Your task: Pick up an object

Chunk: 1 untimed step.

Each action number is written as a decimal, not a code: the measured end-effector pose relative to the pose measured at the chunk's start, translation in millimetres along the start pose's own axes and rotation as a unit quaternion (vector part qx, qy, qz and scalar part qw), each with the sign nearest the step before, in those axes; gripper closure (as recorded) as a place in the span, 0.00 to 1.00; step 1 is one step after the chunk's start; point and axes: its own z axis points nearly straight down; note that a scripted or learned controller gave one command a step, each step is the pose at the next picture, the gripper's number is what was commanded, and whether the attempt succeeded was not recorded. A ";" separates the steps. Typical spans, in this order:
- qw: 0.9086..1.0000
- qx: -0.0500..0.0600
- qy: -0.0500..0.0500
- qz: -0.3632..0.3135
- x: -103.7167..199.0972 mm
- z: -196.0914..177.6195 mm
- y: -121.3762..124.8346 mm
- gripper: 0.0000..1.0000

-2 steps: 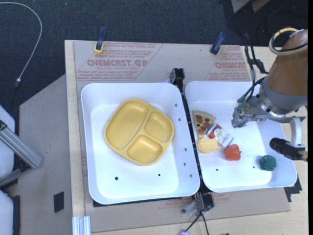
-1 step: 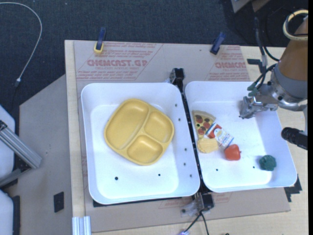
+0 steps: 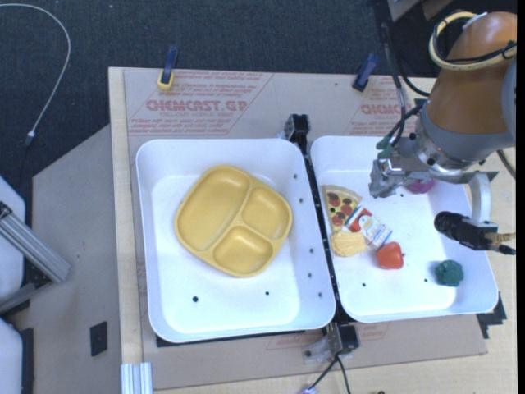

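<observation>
Right bin crowded left, open near-right

We see toys (image 3: 357, 224) clustered left; the arm (image 3: 467, 97) seemingly blocks the far side.

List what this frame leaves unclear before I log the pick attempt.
- Gripper: finger state, blurred and seen from above, under the arm's wrist.
- Purple object: mostly hidden behind the gripper; what it is cannot be told.
- Small packet beside the pizza slice: print too small to read.

The bench (image 3: 246, 97), covered by what looks like printed cardboard, carries two white bins side by side: the left bin (image 3: 164, 302) near its left edge, the right bin (image 3: 410, 298) toward its right edge.
</observation>
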 end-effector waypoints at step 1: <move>1.000 0.001 0.001 -0.001 55.0 -2.9 4.1 1.00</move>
